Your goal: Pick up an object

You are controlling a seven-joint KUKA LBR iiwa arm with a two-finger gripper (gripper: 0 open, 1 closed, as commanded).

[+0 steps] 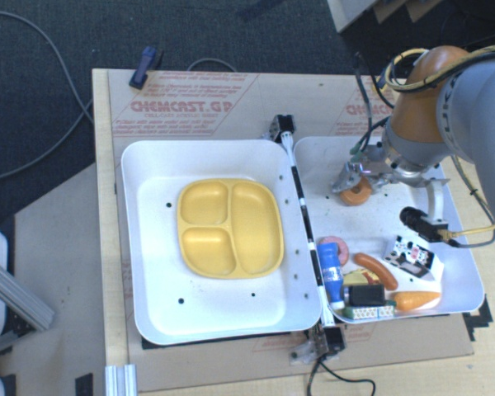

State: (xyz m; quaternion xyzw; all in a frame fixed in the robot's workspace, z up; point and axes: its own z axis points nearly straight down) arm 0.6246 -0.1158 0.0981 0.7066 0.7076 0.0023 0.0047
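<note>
1 arm | gripper (359, 176) low in right bin (313, 159) | small orange object (356, 194) directly beneath, touching or nearly | finger spread: cannot tell | other items lie nearer the camera, well apart

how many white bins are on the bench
2. The shallow white plastic bin on the left holds a yellow three-compartment plate. The shallow white plastic bin on the right holds the small toy items, with the two-finger gripper reaching into it.
</note>
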